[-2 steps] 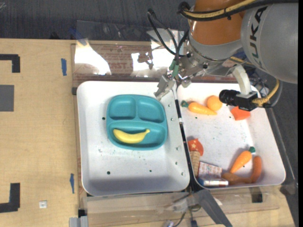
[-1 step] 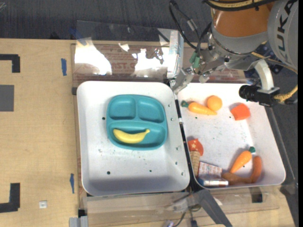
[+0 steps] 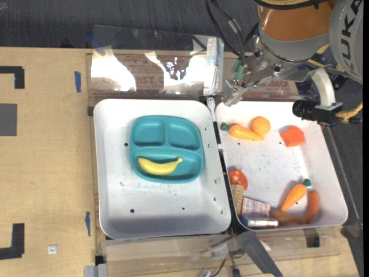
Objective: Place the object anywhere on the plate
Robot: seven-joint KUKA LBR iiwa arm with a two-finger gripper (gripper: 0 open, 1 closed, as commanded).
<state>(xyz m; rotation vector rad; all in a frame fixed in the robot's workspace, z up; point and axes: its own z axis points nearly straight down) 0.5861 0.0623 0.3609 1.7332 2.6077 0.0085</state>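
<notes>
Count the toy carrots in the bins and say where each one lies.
2, both in the right bin. One carrot lies near its upper left, beside the orange ball. The other carrot lies at the lower right, against the sausage. The clutter there might hide more.

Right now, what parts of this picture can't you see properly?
- The hand: small and dark at the bins' far edge; how it is set can't be read.
- The arm: cut off by the top and right edges.
- The small packet in the right bin: its label is too small to read.
- The shiny sheet behind the left bin: glare hides what lies under it.
</notes>
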